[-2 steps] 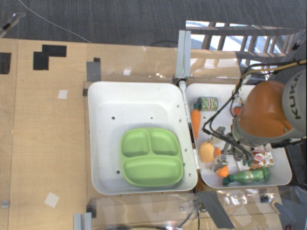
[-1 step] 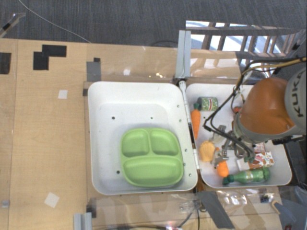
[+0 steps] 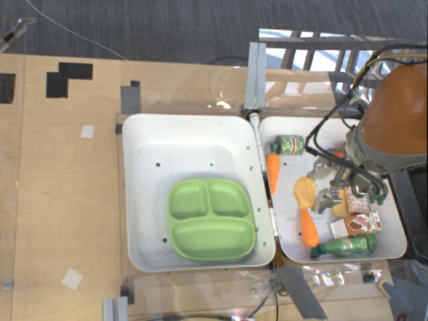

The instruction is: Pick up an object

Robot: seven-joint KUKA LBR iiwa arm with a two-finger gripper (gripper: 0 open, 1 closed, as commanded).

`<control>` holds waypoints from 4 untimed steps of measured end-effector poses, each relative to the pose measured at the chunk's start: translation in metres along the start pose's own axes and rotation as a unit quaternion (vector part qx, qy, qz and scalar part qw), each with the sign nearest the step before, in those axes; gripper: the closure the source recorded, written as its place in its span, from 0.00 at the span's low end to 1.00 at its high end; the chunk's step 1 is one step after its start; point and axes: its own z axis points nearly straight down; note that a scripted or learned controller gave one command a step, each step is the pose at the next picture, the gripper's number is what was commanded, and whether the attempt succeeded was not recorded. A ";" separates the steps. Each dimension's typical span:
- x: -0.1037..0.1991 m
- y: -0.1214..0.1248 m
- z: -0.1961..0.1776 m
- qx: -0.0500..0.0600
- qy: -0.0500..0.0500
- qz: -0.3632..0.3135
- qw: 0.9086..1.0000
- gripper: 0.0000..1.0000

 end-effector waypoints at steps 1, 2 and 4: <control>-0.001 0.001 -0.007 -0.001 0.000 -0.001 1.000 1.00; -0.004 0.002 -0.019 -0.001 -0.004 -0.002 1.000 1.00; -0.010 0.003 -0.043 0.000 -0.014 -0.003 1.000 1.00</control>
